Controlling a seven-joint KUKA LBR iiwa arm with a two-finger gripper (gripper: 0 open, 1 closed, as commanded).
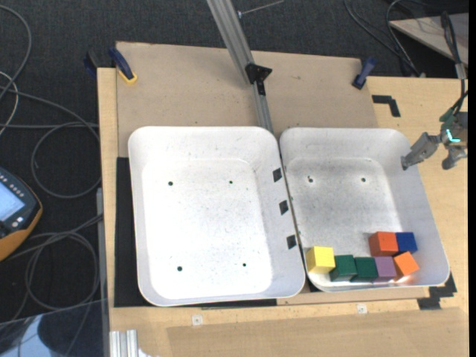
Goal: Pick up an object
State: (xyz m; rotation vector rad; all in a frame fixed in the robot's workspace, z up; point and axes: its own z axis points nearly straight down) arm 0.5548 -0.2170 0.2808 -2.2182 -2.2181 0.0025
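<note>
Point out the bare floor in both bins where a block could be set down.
The left bin has bare floor from wall to wall. The right bin is bare across its far half, below the gripper. Its near edge is crowded: yellow block, green blocks, red block.

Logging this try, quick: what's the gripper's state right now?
Gripper: open, holding nothing, above the right bin's far right rim, away from the blocks.

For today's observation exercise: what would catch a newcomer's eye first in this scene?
The cluster of small coloured blocks packed into the near corner of the right shallow white bin stands out most. Next, the robot's two-finger gripper hovers at that bin's far right edge, fingers spread and holding nothing.
</note>
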